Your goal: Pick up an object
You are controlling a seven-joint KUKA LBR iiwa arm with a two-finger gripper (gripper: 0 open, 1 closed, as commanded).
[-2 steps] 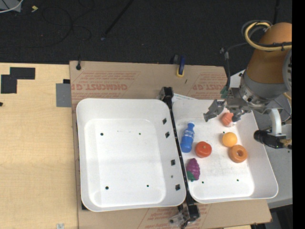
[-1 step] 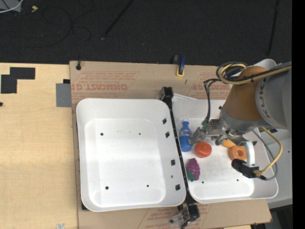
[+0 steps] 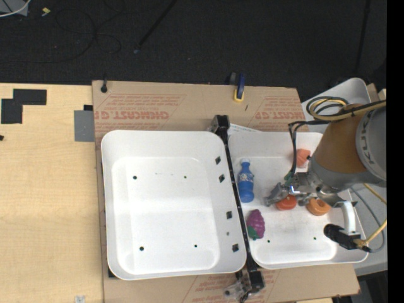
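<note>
Camera view: blue bottle [image 3: 245, 181] and purple toy [image 3: 255, 223] beside hand [image 3: 282, 194].

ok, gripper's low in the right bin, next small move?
Probably a short lift to test the grasp. The gripper sits right at the orange object, but whether it is between the fingers can't be told. The blue bottle stands apart.

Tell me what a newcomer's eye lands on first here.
The grey and orange arm reaching in from the right, its gripper low in the right bin by an orange object. Then the blue bottle and the purple object beside the divider.
</note>
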